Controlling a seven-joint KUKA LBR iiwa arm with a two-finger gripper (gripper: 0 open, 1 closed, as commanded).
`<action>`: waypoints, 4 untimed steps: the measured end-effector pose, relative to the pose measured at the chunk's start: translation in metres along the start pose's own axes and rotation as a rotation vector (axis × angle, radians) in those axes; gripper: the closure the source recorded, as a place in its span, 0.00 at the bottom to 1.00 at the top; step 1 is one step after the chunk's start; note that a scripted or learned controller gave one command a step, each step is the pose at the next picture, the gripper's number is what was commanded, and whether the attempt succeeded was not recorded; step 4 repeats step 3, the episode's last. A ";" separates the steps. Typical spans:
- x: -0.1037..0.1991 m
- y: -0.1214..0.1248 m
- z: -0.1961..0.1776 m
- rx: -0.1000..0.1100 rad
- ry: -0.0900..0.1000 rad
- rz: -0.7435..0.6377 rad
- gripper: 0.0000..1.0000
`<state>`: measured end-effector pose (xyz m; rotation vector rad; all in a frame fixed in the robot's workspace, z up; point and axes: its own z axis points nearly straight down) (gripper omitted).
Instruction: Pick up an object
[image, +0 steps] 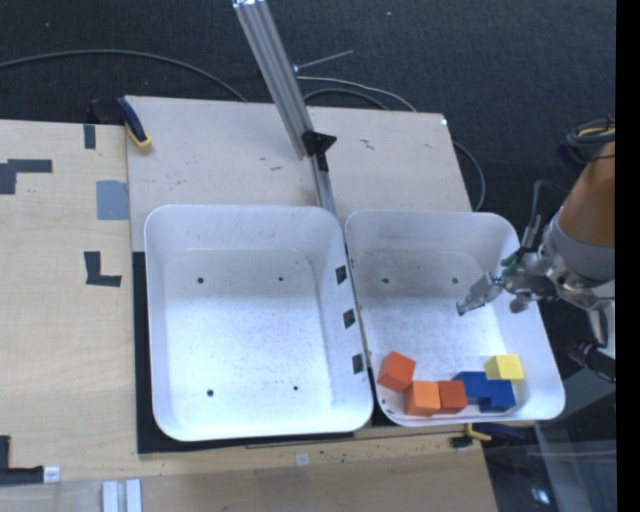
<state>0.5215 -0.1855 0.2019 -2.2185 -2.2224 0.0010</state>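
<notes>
The grey arm's pincer (492, 288), fingers apart and gripping nothing, is hovering in the right white bin (440, 232), coloured wooden blocks (450, 388) lying toward the bin's near edge.

Even, diffuse light from above; scene bright overall, no hard-edged shadows. Left bin (245, 320) and right bin (440, 265) read near-white, their floors slightly washed out, with a soft grey shade along the inner walls and under the rims. The table (60, 300) is lit evenly and its wood grain shows. Dark floor at the top stays dim, cables barely legible. Slight softness throughout; low resolution, fine detail smeared. The hand (490, 292) and the arm's orange band (595, 200) are blurred at the right side. Coloured blocks (450, 385) are saturated, their edges a little fuzzy. The metal pole (280, 75) shows mild glare along its length.
</notes>
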 end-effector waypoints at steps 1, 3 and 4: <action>0.069 0.041 0.074 0.005 0.003 -0.006 0.00; 0.054 -0.018 0.061 0.005 -0.001 0.004 1.00; 0.054 -0.018 0.061 0.005 -0.001 0.004 1.00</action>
